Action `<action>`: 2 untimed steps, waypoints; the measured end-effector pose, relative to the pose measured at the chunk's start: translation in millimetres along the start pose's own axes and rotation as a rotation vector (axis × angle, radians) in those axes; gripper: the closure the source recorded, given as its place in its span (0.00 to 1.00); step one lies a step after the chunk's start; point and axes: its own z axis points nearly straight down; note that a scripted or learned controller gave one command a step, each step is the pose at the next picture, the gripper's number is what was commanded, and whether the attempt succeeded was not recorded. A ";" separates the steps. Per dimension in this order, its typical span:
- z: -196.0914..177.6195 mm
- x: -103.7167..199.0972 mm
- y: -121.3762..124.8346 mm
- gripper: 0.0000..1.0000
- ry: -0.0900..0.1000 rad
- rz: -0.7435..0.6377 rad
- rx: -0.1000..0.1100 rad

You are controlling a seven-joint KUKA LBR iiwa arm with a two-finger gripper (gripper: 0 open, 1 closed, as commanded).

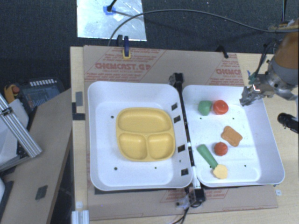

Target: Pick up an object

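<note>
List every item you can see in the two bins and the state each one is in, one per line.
yellow divided tray: upright in the left bin, compartments bare
green round piece: resting in the right bin, beside the red one
red round piece: resting, upper right bin
orange flat piece: lying flat
second red round piece: resting
green and yellow piece: lying on its side
gripper: over the right bin's upper right corner, holding nothing visible
</note>
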 end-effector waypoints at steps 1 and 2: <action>7.1 53.5 -6.5 1.00 0.003 -0.005 0.004; 14.7 99.7 -20.6 1.00 0.003 -0.004 0.005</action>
